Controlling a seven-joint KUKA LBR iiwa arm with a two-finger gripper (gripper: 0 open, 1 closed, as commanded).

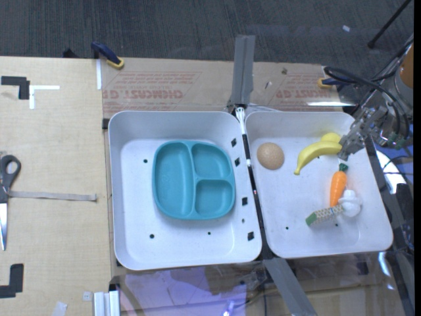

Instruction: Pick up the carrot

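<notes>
In the camera view the carrot (337, 186) lies in the right bin (289, 232), between the banana (317, 152) and a white piece, while the gripper (350, 143) hovers just above its green top; I cannot tell how its jaws stand. This looks like the approach: 1 short descent, centred on the carrot, is needed next.

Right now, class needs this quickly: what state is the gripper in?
Gripper: above the right bin beside the banana, holding nothing visible; the carrot lies below it.
</notes>
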